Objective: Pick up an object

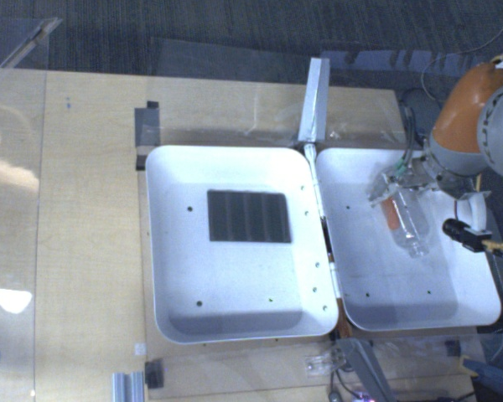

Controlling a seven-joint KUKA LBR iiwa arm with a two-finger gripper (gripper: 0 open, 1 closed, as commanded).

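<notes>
Grey KUKA arm [499,128] w/ rounded orange band [469,107] above wrist, over right bin [352,296]. Metallic gripper [400,193] assy below band, pale translucent parts. Black connector stub toward bin's right rim, white piece beside it. Thin cables near wrist.
</notes>
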